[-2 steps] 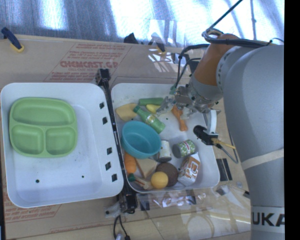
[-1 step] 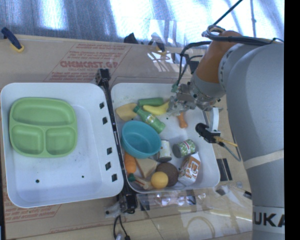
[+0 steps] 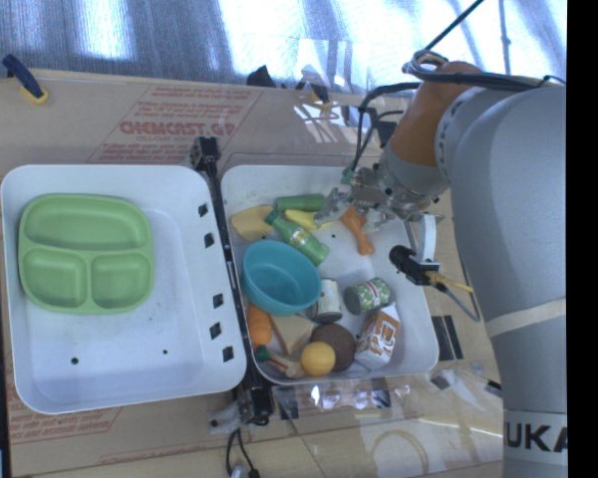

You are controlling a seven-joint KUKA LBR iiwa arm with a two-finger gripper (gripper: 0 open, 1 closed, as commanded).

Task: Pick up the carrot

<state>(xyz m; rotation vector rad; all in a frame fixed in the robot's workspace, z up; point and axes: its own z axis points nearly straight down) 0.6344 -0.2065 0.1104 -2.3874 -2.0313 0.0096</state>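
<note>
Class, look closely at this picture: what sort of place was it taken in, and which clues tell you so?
Probably a robotics lab test bench. A grey industrial arm reaches over two white bins, one holding toy food such as a carrot and a blue bowl, all on taped-down cardboard.

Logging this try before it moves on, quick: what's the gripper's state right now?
Gripper: cannot be told. It sits low in the right bin, right beside the carrot.

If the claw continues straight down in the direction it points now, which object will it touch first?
Most likely the carrot: the claw hangs directly above its upper end in the right bin. Depth is hard to judge from this slanted view, so the green bottle beside it cannot be fully excluded.
</note>
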